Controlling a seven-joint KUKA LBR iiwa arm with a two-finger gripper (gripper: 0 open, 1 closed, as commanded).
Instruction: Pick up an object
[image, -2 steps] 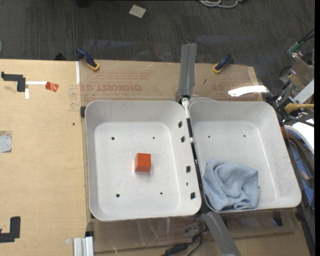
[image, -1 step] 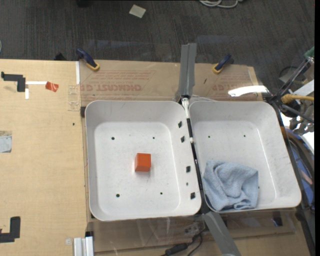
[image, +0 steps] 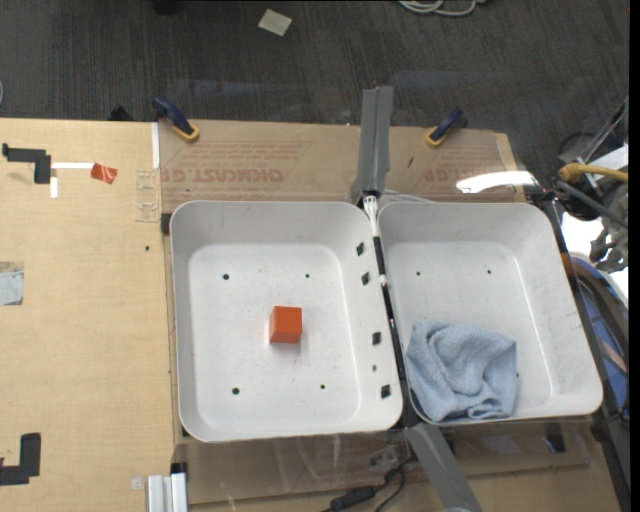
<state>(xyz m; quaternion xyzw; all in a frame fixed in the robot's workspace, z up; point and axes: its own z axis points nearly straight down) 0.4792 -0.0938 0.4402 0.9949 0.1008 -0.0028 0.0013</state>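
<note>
An orange block is seen near the middle of the left bin — small, rigid, likely light — best gripped across opposite flat faces. A crumpled blue cloth — soft — lies in the right bin.

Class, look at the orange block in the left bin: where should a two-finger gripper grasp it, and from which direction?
Grip the orange block across two opposite flat side faces, coming straight down from above. It sits alone on the left bin floor, clear of the walls, leaving room for the jaws.
</note>
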